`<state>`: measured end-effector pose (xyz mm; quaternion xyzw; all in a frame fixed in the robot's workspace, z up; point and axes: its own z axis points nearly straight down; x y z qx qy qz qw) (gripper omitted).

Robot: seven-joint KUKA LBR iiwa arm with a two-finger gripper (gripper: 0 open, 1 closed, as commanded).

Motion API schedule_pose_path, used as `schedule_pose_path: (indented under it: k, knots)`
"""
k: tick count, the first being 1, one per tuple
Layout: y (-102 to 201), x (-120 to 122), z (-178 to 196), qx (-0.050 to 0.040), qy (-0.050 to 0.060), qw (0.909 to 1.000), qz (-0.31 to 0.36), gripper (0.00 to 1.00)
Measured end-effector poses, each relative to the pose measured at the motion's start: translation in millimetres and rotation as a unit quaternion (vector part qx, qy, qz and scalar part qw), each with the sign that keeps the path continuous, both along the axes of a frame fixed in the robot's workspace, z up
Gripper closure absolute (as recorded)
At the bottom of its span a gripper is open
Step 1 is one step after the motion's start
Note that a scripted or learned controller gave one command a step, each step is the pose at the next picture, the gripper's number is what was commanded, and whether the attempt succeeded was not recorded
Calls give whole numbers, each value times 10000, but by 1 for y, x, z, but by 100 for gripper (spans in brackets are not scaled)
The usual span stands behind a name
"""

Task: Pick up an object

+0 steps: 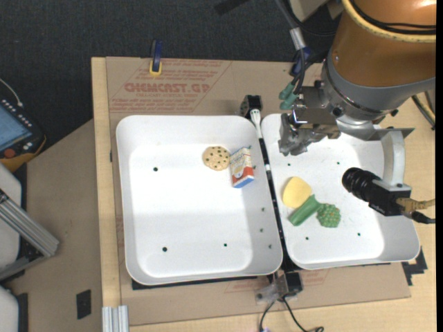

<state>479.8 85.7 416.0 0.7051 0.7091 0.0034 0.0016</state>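
Observation:
My gripper (291,146) hangs over the back left part of the right bin (360,251), under the grey arm with its orange band. Below it, toward the front, lies a yellow piece (296,190), with a green stick (303,211) touching it and a green broccoli-like piece (329,216) beside that. In the left bin (173,254), near its right wall, lie a chocolate-chip cookie (216,158) and a small red, white and blue carton (242,167). Nothing shows between the gripper's tips.
A black cylindrical part (370,187) on a bracket juts over the right bin's right side. A black clamp (250,106) sits at the back between the bins, and a blue clip (156,59) on the cardboard base. Cables hang at the front edge.

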Motion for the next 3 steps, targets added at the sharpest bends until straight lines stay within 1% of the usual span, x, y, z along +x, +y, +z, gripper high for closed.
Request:
schedule_pose_path:
  k: [1, 2, 3]
  knots:
    - [15, 0, 10, -10, 16, 10000, -19, 100]
    - [40, 24, -4, -12, 27, 10000, -18, 100]
    - [65, -2, -16, -13, 59, 10000, -10, 100]
